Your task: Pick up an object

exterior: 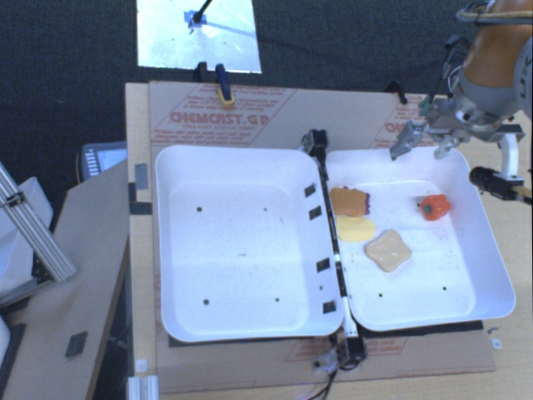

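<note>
Camera view: gripper (425, 142) hangs above the far edge of the right bin (491, 273), fingers spread apart, nothing between them. Right bin holds four items. Red-orange object (434, 207) lies near the bin's right side, below the gripper and apart from it. Orange-brown piece (350, 201) sits against the bin's left wall, with a pale yellow piece (356, 230) touching just in front of it. Tan, lobed piece (388, 251) lies close by, toward the bin's centre. Left bin (166, 223) sits alongside.

Fixed overhead cam, slanted onto bins (250, 161)
</note>
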{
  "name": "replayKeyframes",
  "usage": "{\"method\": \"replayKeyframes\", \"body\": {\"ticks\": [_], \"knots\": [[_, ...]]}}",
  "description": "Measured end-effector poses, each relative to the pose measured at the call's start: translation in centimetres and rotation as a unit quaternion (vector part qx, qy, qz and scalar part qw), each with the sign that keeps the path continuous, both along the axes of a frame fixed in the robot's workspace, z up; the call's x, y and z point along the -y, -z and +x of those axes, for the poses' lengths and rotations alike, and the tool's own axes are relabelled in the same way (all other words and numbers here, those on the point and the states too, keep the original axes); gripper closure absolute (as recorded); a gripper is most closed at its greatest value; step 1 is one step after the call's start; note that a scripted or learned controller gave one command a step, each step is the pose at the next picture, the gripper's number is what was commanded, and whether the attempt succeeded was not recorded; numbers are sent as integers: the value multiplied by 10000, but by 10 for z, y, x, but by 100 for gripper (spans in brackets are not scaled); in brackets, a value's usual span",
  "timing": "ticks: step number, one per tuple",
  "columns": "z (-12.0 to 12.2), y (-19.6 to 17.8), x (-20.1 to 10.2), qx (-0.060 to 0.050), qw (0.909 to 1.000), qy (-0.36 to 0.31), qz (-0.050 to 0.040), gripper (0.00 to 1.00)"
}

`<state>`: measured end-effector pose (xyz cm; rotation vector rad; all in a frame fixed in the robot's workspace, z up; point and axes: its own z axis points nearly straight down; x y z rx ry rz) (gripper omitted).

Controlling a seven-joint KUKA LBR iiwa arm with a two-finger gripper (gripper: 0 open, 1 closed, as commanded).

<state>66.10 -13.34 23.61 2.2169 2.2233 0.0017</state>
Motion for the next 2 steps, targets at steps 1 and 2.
{"method": "replayKeyframes", "body": {"ticks": [1, 2], "knots": [[-20, 5, -51, -8, 10000, -29, 9, 0], [-63, -4, -101, -16, 10000, -30, 12, 0]]}}
